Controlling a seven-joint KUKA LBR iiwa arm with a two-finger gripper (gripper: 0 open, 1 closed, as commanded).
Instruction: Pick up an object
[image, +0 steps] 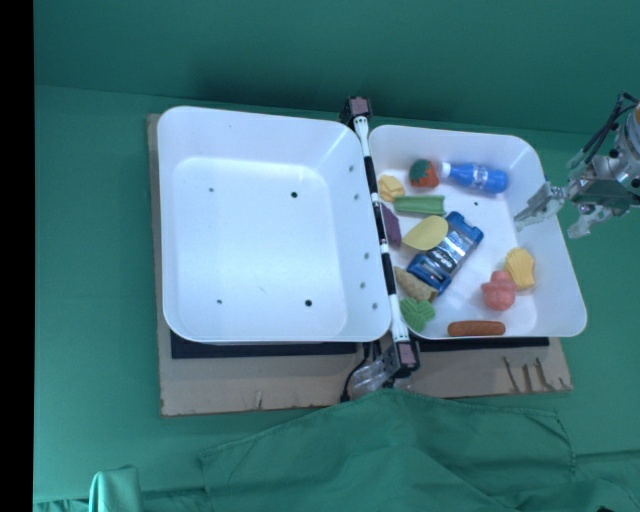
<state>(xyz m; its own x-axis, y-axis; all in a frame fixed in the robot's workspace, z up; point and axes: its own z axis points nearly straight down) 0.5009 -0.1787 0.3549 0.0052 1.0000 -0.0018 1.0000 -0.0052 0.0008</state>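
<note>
Toys (447, 245) lie in the right bin (560, 300): bottle (476, 177), blue packet (445, 253), sausage (476, 328). Gripper (556, 214) hovers over that bin's right rim, jaws apart, holding nothing

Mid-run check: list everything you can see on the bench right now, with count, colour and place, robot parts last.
Bins: 2, white; left bin, right bin.
Bottle: 1, blue, right bin, top.
Strawberry: 1, red and green, beside the bottle.
Green vegetable: 1, below the strawberry.
Blue packet: 1, bin centre.
Yellow chip-like piece: 1, touching the packet.
Sausage: 1, reddish, bottom edge.
Pink toy: 1, lower right.
Yellow toy: 1, beside it.
Cardboard sheet: 1, brown, under the bins.
Gripper: 1, grey, over the right bin's right rim, holding nothing.
</note>
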